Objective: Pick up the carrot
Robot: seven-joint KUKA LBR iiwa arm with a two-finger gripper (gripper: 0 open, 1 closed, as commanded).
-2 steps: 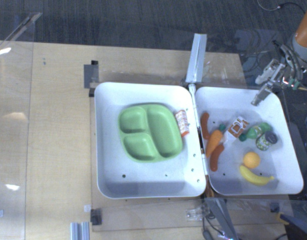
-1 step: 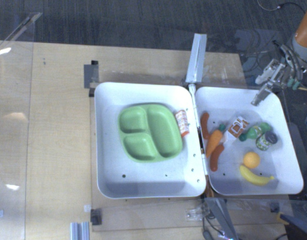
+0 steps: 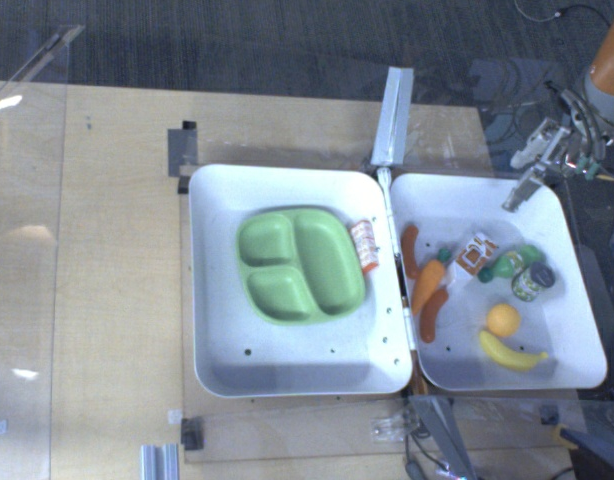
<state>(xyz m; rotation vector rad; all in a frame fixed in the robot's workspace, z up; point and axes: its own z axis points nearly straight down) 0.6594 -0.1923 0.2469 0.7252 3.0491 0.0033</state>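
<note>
Carrot (image 3: 428, 279): unlifted, lying in right bin (image 3: 577, 268); gripper (image 3: 532, 173) above far rim, grip state indeterminable; pick outstanding.

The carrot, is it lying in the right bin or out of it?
In: the carrot lies flat inside the right bin, near its left wall.
</note>
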